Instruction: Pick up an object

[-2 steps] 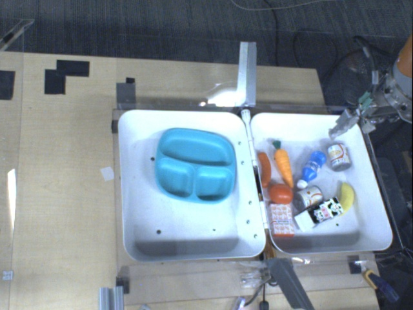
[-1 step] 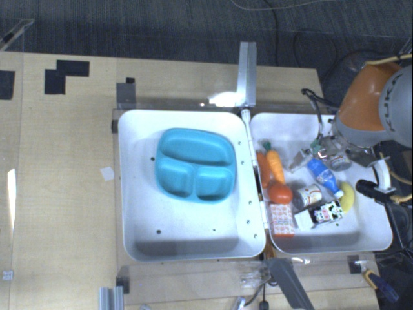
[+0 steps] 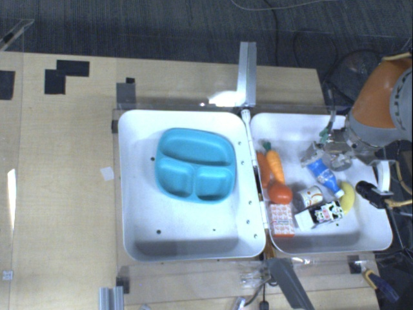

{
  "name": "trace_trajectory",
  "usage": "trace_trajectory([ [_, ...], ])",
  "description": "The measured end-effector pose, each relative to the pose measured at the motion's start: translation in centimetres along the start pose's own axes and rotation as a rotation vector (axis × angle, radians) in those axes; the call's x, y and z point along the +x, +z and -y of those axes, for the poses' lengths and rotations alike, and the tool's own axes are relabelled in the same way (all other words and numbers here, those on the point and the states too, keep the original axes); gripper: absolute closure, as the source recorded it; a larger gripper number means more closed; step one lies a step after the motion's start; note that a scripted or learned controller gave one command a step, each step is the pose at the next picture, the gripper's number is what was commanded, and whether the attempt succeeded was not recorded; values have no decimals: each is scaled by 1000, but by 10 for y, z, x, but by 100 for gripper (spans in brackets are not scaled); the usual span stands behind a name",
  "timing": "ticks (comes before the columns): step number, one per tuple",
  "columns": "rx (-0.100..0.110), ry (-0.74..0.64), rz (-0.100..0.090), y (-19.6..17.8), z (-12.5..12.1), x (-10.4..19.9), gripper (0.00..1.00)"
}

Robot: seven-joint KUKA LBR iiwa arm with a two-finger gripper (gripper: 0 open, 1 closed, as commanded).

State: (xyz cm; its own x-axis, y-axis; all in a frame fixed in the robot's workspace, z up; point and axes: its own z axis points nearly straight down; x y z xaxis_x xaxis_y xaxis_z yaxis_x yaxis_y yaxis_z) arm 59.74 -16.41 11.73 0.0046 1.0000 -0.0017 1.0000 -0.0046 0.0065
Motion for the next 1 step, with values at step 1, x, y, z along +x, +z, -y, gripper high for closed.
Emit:
trace_trajectory([
  [1,-6,-69,-18,27,1,-5,0],
])
